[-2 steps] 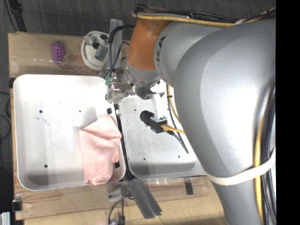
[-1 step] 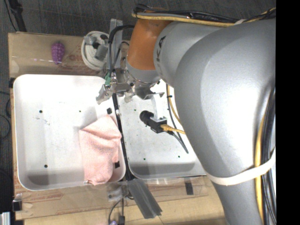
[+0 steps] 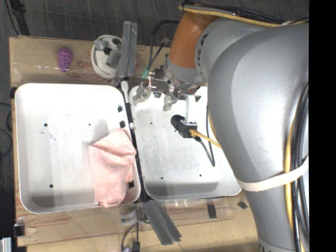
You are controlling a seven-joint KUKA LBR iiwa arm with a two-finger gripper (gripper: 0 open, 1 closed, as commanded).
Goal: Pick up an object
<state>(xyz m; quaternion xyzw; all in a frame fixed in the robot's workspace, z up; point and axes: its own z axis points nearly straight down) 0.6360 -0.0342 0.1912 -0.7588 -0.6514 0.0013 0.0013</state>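
Step in hand: approach. No object is held, and the grasp is not yet begun.
Gripper position: gripper [image 3: 155, 91] sits at the upper left corner of the right bin [image 3: 168, 164], close to the wall between the bins.
Gripper state: cannot tell whether it is released or clenched. Nothing is visibly held.
Task object: pink cloth [image 3: 112, 164], crumpled in the lower right corner of the left bin [image 3: 52, 119], against the dividing wall.
Other item: purple object [image 3: 64, 58] on the bench [image 3: 31, 46], upper left of the frame, outside both bins.
Separation: gripper and cloth are well apart and in different bins.
Next move, judged: cross the dividing wall towards the lower left, centre above the cloth, then descend.
Handling note: soft fabric probably needs a pinch on a raised fold.
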